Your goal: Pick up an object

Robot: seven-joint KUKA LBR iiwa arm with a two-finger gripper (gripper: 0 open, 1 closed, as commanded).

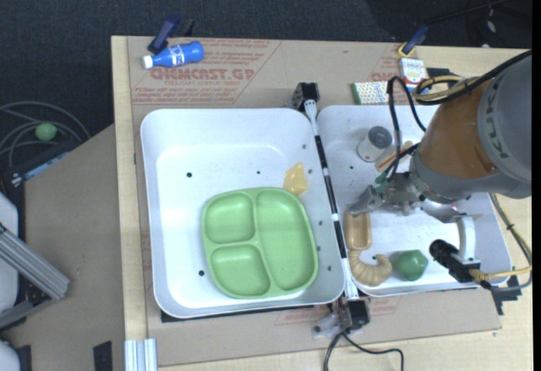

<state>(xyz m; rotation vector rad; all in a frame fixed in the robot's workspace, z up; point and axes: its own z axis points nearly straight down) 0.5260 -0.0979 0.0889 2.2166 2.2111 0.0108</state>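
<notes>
My gripper hangs low in the right bin, near its left wall, with the grey and orange arm behind it. Just below the gripper lies a tan oblong piece. A curved tan piece and a green rounded object sit by the bin's front edge. A grey round object rests towards the back of the bin. Nothing shows in the gripper's hold.
The left bin holds a green divided plate and a small yellow piece by its right wall. A blue and white bottle lies on the bench behind it. Small packets lie behind the right bin.
</notes>
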